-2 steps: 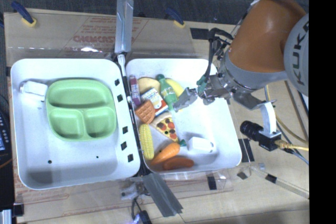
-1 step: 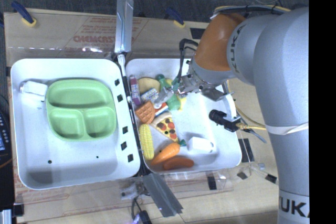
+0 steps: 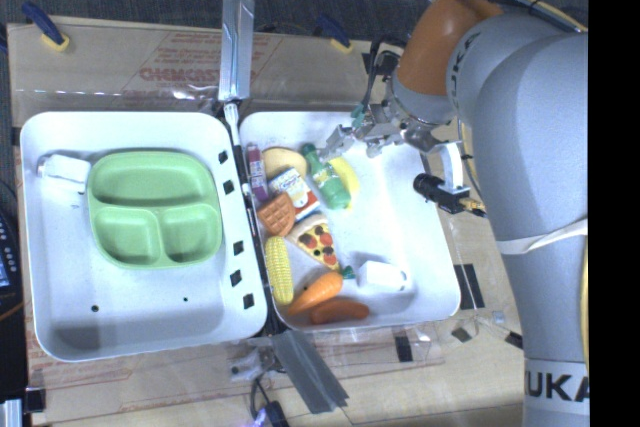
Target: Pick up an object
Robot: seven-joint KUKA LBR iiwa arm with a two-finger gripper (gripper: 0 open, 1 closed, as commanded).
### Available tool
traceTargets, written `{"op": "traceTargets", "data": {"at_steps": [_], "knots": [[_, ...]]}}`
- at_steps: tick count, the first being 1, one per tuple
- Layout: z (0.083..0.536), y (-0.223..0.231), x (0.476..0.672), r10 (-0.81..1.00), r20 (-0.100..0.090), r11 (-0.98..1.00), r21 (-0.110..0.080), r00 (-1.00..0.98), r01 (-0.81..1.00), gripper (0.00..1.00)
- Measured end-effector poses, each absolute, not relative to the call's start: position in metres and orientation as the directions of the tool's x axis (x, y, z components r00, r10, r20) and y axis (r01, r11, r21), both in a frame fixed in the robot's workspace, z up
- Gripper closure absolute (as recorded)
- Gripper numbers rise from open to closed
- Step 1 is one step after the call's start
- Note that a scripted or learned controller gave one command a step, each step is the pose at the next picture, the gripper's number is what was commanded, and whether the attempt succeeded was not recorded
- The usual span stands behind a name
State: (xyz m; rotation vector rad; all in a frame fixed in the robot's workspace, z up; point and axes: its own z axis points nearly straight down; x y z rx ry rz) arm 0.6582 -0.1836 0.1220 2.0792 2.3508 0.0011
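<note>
Toy food lies heaped in the right bin (image 3: 425,245), below and left of the gripper (image 3: 362,133), which hangs over that bin's upper part. Whether it is apart or together cannot be told. Nearest it are a green bottle (image 3: 326,178) and banana (image 3: 345,175); farther off, pizza slice (image 3: 317,241) and carrot (image 3: 318,290).

toy foods (image 3: 300,215) lie heaped along the right bin's (image 3: 420,245) left side

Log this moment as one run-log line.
arm: over right bin | gripper: above toy food pile, nothing visibly held | left bin: green tray
</note>
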Motion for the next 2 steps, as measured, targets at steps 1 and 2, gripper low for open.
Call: {"op": "traceTargets", "data": {"at_steps": [1, 2], "knots": [[0.173, -0.208, 0.658, 0.996, -0.001, -0.086, 0.000, 0.086, 0.996, 0.00], [0.092, -0.178, 0.639, 1.000, -0.001, -0.023, -0.003, 0.023, 1.000, 0.00]]}}
